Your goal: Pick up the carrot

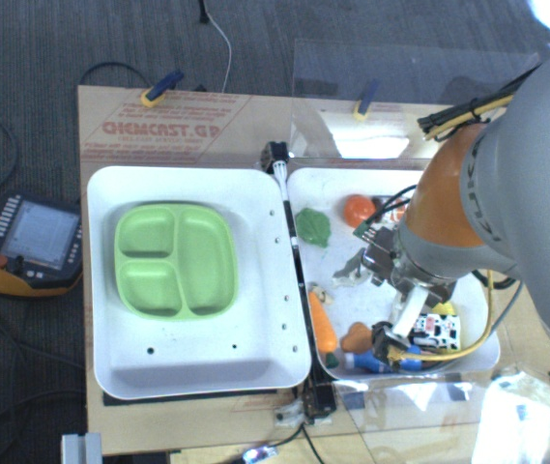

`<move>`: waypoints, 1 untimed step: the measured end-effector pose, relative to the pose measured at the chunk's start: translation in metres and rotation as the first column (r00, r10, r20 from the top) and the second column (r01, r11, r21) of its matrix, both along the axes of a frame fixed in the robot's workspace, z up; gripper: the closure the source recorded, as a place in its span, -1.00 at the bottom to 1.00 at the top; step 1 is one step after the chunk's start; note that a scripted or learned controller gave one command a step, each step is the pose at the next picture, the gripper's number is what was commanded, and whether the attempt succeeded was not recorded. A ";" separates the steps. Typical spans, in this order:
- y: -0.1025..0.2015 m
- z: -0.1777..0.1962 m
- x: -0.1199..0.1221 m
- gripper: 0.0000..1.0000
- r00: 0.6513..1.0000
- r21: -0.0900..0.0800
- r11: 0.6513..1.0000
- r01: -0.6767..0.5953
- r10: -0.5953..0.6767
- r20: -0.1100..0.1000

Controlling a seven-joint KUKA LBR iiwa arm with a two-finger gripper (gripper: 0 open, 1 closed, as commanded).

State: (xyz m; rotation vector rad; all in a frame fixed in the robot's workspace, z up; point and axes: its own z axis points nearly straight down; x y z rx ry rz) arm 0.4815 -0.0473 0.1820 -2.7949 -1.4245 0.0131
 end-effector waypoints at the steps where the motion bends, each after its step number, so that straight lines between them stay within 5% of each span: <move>1: 0.027 0.000 0.001 -1.00 0.991 -0.001 0.991 -0.134 0.134 0.001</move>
